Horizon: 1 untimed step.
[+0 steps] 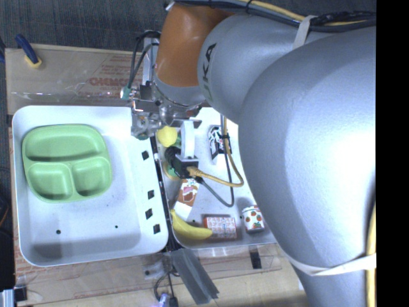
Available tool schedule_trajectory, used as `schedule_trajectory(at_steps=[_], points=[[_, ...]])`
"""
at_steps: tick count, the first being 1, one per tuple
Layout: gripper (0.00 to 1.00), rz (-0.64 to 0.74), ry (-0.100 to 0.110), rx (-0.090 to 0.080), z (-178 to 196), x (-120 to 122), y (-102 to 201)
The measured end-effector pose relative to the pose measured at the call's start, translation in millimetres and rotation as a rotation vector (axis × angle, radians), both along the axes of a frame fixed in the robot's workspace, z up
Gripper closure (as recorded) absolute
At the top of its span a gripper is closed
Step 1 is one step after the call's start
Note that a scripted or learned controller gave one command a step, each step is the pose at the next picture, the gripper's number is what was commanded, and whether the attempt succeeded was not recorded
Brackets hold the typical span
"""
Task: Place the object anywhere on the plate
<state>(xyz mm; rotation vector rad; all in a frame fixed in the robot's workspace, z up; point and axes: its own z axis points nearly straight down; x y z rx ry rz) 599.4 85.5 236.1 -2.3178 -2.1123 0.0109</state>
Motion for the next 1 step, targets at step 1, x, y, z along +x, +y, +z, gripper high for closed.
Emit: schedule_trajectory(at_steps=[1], points=[[0.0, 0.0, 0.0, 0.0, 0.2, 0.1, 0.0]])
